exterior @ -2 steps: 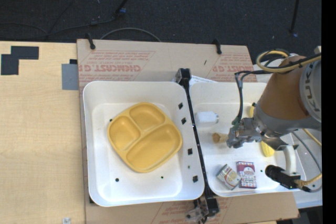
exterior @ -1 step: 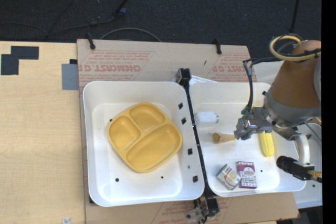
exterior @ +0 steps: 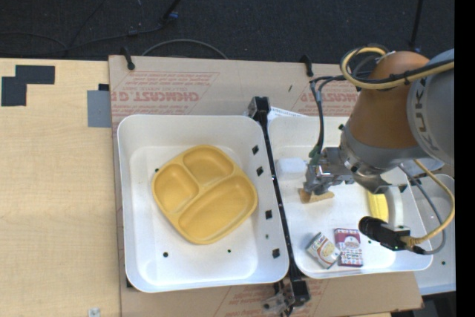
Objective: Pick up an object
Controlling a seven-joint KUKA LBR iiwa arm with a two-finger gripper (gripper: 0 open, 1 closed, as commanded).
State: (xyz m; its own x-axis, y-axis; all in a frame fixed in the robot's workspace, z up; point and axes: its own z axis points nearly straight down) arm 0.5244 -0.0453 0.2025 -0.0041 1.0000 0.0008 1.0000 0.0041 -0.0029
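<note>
My gripper [exterior: 318, 182] hangs low in the right bin [exterior: 297, 234], near its left side. Its tips are down at a small tan block [exterior: 315, 194] that lies on the bin floor, partly hidden under them. Whether the block is between the fingers cannot be made out. In the bin's front part lie a small grey-and-white packet [exterior: 322, 249] and a red-and-white card box [exterior: 349, 246], side by side. A yellow object [exterior: 378, 206] shows at the right, half covered by the arm.
The left bin [exterior: 141, 159] holds a yellow three-compartment plate [exterior: 204, 193]. A black divider rail [exterior: 269, 182] runs between the two bins. Cables and a black handle-like part [exterior: 386, 234] of the arm overhang the right bin's right side.
</note>
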